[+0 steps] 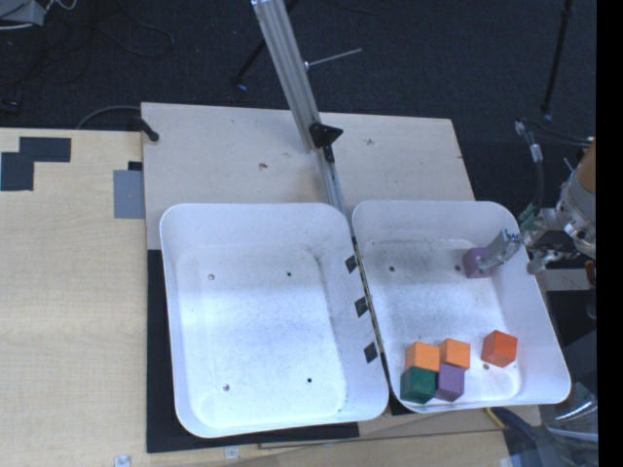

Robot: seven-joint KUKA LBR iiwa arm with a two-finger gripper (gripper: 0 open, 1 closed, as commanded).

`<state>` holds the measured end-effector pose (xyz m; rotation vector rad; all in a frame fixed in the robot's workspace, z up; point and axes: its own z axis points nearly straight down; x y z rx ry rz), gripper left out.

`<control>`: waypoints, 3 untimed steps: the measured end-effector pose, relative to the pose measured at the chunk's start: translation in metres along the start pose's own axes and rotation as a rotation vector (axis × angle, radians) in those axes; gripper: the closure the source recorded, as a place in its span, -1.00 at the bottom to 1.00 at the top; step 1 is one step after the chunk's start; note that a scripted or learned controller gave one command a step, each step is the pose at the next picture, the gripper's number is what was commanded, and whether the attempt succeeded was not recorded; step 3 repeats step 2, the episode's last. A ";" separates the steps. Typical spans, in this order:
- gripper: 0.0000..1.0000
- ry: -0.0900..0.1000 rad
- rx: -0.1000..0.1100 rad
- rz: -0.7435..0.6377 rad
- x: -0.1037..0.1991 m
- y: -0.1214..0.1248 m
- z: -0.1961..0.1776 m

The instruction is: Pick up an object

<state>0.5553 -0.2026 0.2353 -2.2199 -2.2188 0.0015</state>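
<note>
My claw (490, 256) sits low in the right bin (531, 305), near its upper right corner, reaching in over the right rim. A small purple block (476, 261) lies at the claw's tip, touching or just beside it; I cannot tell whether the block is between my fingers, and I cannot tell how far the claw is open. My wrist and arm (574, 217) extend off to the right of the bin. Along the bin's lower edge is a cluster of blocks: an orange cube (422, 356) beside a second orange cube (456, 352), with a green cube (419, 385) and a purple cube (451, 382) just below them, all four touching or nearly so. A red-orange cube (499, 347) stands apart, to the right of the cluster. The left bin (185, 261) abuts the right bin along a shared edge. Both bins rest on the table (234, 154). A slanted aluminium rail (292, 76) rises behind the bins.
</note>
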 end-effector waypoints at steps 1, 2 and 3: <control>-1.00 0.002 0.008 0.001 -0.006 -0.022 0.138; -1.00 -0.001 -0.005 -0.003 -0.006 0.071 0.145; -1.00 -0.001 -0.005 -0.003 -0.006 0.071 0.145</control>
